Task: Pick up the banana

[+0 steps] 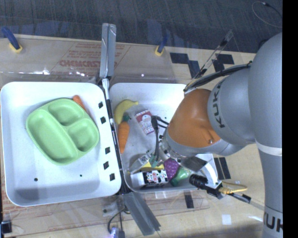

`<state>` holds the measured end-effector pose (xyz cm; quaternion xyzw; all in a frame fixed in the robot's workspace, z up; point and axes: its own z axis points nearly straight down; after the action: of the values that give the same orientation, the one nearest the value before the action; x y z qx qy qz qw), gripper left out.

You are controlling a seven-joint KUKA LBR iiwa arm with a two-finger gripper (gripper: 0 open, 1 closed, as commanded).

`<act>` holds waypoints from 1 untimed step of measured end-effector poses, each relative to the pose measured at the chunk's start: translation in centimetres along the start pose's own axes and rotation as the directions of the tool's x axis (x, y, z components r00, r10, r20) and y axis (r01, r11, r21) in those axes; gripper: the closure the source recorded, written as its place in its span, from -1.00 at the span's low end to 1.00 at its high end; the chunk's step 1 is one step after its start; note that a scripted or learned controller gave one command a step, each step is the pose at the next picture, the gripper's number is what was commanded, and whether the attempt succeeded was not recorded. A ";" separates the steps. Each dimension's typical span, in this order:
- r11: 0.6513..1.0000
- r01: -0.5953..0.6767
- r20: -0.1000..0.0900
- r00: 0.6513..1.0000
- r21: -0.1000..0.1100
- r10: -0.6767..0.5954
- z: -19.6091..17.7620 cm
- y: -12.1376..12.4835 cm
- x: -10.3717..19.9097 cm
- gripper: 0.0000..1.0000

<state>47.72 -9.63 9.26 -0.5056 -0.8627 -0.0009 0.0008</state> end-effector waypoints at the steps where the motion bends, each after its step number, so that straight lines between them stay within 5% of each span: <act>1: 1.000 0.006 0.001 1.000 -0.004 -0.006 -1.2 0.2 0.0 1.00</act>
<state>47.91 -9.56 10.45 -0.5032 -0.8641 -0.0024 -0.0005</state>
